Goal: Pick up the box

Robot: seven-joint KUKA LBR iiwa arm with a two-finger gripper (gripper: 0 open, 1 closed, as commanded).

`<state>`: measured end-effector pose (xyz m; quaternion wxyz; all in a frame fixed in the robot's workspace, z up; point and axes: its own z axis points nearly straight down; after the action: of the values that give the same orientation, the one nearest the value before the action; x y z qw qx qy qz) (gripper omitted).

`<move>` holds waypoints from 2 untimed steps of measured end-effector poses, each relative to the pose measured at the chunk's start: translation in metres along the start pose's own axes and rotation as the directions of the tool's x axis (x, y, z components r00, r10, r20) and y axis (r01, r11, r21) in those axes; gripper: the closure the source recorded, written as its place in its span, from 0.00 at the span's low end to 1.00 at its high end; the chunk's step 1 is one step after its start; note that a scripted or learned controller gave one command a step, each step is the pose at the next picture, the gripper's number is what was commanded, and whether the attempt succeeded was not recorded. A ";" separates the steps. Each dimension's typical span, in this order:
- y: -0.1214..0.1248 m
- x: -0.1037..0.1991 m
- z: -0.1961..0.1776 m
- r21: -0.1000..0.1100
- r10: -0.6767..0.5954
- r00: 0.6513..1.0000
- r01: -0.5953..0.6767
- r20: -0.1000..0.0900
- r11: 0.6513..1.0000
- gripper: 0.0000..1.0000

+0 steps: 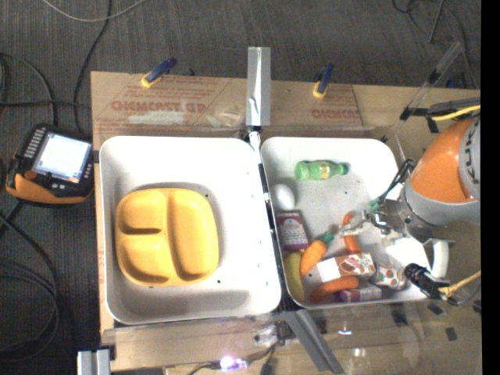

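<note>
Toward the near edge of the right bin [391,151], we are seeing the box [353,268], a small white and red carton, lying flat among a carrot [312,255], a purple packet [291,229] and a green bottle [321,169]. Our pincer [373,219] is hovering just above and to the right of the box, apart from it; whether it is parted or closed, we cannot tell. Beside this, the left bin [156,307] is holding a glossy yellow divided tray [166,235]. Both bins are sitting on a brown cardboard sheet [117,104] over dark carpet [234,14].
</note>
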<state>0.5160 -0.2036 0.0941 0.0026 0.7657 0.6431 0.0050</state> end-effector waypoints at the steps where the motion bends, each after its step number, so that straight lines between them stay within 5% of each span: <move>1: 0.078 0.033 0.005 -0.002 0.285 0.959 -0.285 0.009 0.959 0.00; 2: 0.084 0.007 -0.220 0.009 0.295 0.955 -0.295 0.013 0.955 0.00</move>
<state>0.5978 -0.2115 0.3147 0.0013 0.8531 0.5218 -0.0024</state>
